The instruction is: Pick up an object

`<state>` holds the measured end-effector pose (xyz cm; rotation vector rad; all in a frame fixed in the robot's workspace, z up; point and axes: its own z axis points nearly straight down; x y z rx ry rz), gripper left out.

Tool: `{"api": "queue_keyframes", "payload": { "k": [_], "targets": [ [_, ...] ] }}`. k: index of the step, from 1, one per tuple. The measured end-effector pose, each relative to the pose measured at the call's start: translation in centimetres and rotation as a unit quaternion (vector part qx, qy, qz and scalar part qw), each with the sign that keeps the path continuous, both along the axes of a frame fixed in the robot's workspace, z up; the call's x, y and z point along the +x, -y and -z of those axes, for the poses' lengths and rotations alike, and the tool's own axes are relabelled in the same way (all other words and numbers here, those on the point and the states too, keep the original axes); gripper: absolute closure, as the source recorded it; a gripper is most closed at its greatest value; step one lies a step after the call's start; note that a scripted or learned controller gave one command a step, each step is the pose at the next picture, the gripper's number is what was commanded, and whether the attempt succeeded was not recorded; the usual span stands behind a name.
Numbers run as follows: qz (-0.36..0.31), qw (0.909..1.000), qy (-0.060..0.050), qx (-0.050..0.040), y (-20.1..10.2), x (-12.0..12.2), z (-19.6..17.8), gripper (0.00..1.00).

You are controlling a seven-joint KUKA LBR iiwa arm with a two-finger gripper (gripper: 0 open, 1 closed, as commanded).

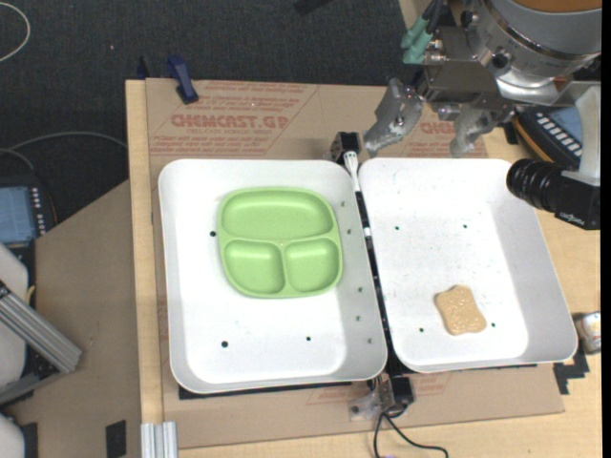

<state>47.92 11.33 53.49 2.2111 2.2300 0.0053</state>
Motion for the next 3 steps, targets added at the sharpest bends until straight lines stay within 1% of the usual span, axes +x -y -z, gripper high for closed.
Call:
{"api": "queue_keyframes", "payload": {
  "k": [1, 2, 3],
  "targets": [
    [0.000, 1.0000, 0.000, 0.0006, -7.9, 0.0, 0.0, 0.00],
    [0.003, 1.0000, 0.001, 0.0006, -7.5, 0.0, -1.1, 1.00],
    [0.003, 1.0000, 0.003, 0.0012, -7.6, 0.1, -2.2, 1.00]
  ]
}}
